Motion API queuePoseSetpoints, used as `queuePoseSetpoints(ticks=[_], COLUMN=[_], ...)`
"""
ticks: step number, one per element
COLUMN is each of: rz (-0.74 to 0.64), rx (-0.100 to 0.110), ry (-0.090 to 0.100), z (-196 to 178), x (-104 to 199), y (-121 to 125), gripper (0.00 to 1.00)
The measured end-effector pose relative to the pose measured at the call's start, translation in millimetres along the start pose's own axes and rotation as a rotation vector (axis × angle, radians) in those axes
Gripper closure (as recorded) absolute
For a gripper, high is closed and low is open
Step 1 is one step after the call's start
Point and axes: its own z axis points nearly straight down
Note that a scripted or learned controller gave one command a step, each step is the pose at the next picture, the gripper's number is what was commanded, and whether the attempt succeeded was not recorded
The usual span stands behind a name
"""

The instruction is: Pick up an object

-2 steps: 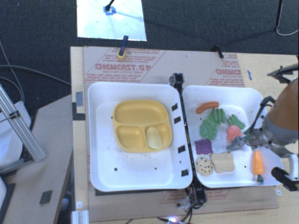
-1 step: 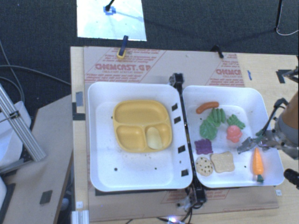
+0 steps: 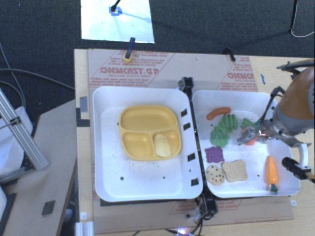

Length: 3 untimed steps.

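Note:
The right bin point(image 3: 256, 98) holds several toy foods: a red-orange sausage point(image 3: 218, 113), a green leafy piece point(image 3: 224, 128), a purple piece point(image 3: 214, 154), a cookie point(image 3: 214, 174), a bread slice point(image 3: 235, 170) and a carrot point(image 3: 271, 170). My gripper point(image 3: 248, 134) reaches in from the right and sits low over the middle of this bin, just right of the green piece. A small red item point(image 3: 251, 140) lies right at its tip; whether it is gripped is unclear.
The left bin point(image 3: 106, 146) carries a yellow compartment tray point(image 3: 147, 119) with a pale yellow piece point(image 3: 163, 145) in its lower right section. A black divider point(image 3: 193, 132) separates the bins. The orange-banded arm point(image 3: 299, 100) overhangs the right bin's far right edge.

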Motion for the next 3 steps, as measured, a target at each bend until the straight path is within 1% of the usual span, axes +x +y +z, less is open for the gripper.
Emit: queuePoseSetpoints(ticks=[1, 2, 3], rz=[-0.002, 0.007, 0.007], rx=[-0.001, 0.005, 0.007], ry=[0.001, 0.001, 0.002], z=[-2.2, -1.5, -1.1], x=[24.2, 2.2, -1.8], y=[75.3, 62.1, 34.9], gripper=[0.00, 0.00, 0.00])
